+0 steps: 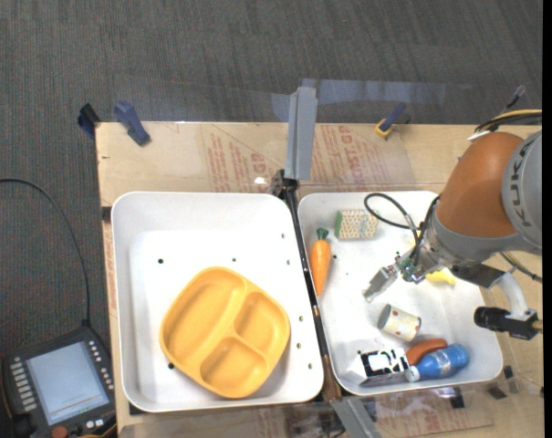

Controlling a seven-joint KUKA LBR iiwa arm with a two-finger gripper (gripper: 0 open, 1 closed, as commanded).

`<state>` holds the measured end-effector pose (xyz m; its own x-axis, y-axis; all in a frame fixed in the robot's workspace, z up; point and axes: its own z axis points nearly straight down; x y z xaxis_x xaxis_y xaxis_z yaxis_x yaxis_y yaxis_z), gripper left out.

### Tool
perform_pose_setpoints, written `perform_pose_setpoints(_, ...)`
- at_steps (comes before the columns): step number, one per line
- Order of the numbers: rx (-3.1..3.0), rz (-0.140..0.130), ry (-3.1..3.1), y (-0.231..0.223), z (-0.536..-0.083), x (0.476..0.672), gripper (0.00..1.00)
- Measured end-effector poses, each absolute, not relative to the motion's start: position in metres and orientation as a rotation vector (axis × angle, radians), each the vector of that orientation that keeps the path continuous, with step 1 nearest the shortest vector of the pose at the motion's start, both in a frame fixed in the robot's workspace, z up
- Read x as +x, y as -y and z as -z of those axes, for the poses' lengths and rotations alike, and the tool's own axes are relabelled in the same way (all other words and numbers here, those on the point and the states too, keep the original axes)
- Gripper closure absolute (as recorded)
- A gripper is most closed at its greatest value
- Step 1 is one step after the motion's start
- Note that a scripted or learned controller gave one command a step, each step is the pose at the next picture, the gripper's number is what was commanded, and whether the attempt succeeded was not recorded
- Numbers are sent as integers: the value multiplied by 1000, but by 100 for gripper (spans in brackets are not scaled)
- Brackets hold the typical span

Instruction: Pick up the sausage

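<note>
Sausage (425, 348) lies in the right bin (348, 372), near-right part, a reddish-brown toy link on its side, running roughly left-right. Only its upper edge shows clearly; a blue bottle (442, 363) lies touching it on the near side and seems to cover part of it. A small paper cup (399, 321) lies tipped over just beyond it on the far-left side. A black and white item (381, 363) sits just left of the bottle.

Gripper (378, 286) hangs over the middle of the right bin, far-left of the sausage and apart from it, pointing down-left. Fingers look slightly parted with nothing between them, though small and hard to read. Grey arm with orange band (481, 190) comes in from the right, cables looping near the wrist.

Handling guess: light plastic play food, probably hollow and stiff, smooth rounded skin so likely to slip or roll under a pinch. Not fragile. Best hold is across the short width at mid-length, jaws square to the long axis. Trouble is the bottle crowding the near side, little room for a finger there; the cup leaves the far side tight too. A bump would likely roll the bottle or cup.

Elsewhere in the right bin: toy carrot (320, 259) by the left wall, small patterned block (356, 224) far side, a yellow piece (442, 278) by the wrist. Left bin (130, 217) holds a yellow divided plate (225, 331).
</note>
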<state>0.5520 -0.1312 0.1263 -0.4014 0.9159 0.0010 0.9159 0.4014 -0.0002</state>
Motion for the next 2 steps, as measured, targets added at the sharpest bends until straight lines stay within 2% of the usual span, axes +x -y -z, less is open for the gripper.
perform_pose_setpoints(1,-1775,-1,2589,102,-86,632,0)
perform_pose_setpoints(2,-1582,-1,2707,100,-86,521,0)
